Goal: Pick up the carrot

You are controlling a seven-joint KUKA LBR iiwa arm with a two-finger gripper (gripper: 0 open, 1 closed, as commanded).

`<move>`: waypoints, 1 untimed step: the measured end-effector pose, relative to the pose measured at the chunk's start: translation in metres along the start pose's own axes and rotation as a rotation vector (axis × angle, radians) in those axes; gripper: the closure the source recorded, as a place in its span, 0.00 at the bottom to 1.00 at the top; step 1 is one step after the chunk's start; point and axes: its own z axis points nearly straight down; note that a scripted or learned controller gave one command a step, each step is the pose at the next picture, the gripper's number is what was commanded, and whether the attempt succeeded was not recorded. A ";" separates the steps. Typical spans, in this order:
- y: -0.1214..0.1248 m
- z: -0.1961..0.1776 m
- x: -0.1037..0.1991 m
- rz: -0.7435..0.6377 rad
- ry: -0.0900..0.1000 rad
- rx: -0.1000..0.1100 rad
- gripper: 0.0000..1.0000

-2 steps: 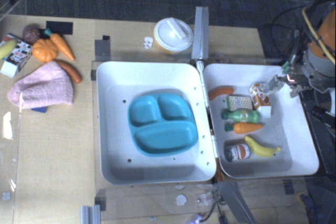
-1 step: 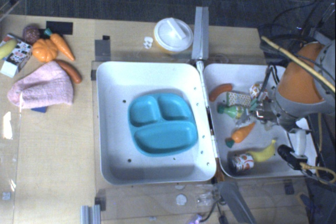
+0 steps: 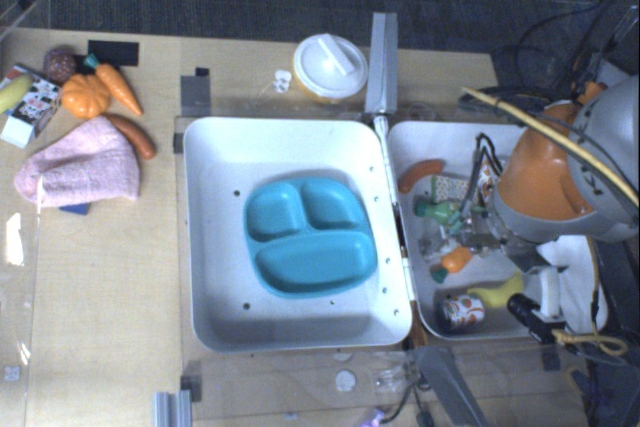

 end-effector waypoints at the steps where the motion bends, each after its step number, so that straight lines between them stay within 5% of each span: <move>1: 0.003 -0.012 -0.001 0.000 -0.002 -0.008 1.00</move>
